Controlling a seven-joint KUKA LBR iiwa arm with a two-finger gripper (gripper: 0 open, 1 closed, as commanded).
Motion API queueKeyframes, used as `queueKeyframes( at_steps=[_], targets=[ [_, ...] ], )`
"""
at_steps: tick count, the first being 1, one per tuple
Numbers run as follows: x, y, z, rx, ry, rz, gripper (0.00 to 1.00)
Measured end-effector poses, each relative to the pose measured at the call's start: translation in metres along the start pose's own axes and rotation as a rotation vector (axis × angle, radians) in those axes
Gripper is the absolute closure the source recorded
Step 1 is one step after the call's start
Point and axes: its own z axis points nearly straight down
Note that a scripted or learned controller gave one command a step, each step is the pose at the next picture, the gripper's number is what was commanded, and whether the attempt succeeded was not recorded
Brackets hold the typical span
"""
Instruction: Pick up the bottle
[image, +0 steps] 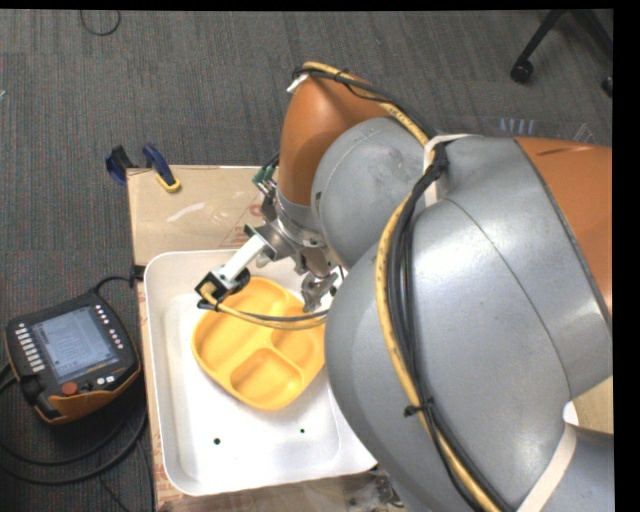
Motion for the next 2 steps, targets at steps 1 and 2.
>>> queueKeyframes(
  at_steps=[1, 2],
  targets=[
    [-0.015, 0.019, -0.065, -0.002, 0.003, 0.005, 0.00],
    [-0.011, -0.025, 0.015, 0.000, 0.003, 0.282, 0.00]
  ],
)
